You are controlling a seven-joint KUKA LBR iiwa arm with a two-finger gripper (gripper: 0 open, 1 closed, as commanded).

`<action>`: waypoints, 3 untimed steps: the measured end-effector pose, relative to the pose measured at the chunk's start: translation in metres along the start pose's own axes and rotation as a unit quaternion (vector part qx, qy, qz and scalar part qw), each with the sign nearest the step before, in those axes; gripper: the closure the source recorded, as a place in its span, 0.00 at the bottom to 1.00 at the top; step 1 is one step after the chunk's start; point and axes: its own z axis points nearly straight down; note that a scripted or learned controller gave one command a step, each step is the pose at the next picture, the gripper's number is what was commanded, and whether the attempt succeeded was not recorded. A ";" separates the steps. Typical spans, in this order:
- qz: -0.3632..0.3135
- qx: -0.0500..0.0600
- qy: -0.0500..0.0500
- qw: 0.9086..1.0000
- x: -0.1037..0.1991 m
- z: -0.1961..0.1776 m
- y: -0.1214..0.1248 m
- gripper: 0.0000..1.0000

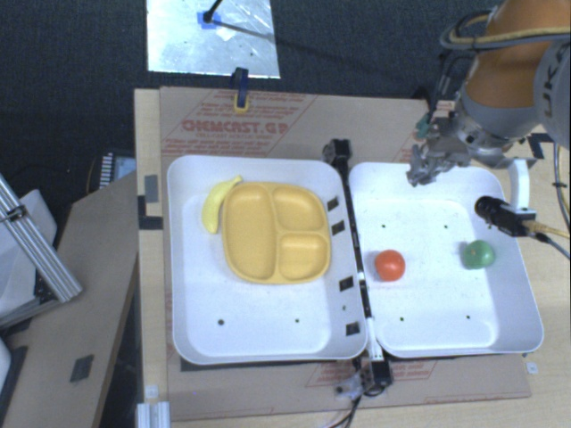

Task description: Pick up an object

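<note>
A red-orange tomato-like ball (389, 265) lies in the right bin (446, 333), near its left wall. A green ball (479, 254) rests toward that bin's right side. In the left bin (192, 328) a yellow divided plate (273, 231) sits with a yellow banana (216, 203) against its upper left edge. My gripper (426, 169) hangs over the far left corner of the right bin, well above and behind the red ball, with nothing seen between its fingers.
The arm's grey body and orange band (522, 25) fill the upper right. A black fitting (500, 214) juts over the right bin's right wall. A black divider strip (350, 239) runs between the bins. A shiny sheet (212, 23) lies behind the bench.
</note>
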 end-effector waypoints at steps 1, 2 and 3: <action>0.001 0.001 0.000 1.000 0.054 0.018 -0.012 1.00; 0.000 0.001 0.000 1.000 0.109 0.032 -0.018 1.00; 0.000 0.001 0.000 1.000 0.151 0.039 -0.030 1.00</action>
